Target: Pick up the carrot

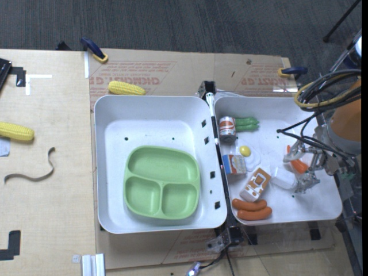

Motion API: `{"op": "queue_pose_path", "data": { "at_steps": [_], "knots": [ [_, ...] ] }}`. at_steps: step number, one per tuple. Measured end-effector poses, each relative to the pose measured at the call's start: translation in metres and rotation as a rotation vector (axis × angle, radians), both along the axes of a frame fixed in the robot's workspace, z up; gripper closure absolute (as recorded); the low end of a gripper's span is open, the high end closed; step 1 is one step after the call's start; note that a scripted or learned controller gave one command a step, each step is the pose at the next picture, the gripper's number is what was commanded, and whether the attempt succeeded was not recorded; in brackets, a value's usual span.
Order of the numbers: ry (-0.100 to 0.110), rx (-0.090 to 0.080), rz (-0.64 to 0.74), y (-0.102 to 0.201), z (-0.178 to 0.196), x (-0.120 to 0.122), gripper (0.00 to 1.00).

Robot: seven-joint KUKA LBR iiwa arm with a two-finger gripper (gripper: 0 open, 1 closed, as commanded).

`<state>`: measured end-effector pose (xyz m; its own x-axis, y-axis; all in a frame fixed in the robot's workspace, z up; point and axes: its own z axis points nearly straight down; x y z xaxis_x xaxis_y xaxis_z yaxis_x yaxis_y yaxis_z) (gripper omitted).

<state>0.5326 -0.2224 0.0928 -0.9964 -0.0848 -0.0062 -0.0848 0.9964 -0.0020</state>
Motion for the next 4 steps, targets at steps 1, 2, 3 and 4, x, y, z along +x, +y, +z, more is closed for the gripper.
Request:
{"op": "queue_pose_path", "data": {
  "at_steps": [1,2,3,4],
  "knots": [
    [0.002,0.002,0.058,0.079,0.0,0.006,0.0],
    [-0.002,-0.001,0.219,0.128,0.001,0.031,0.0],
    [-0.001,0.0,0.031,0.126,0.001,0.069,0.0],
    [0.003,0.0,0.126,0.13,-0.001,0.015,0.0]
  ]
}}
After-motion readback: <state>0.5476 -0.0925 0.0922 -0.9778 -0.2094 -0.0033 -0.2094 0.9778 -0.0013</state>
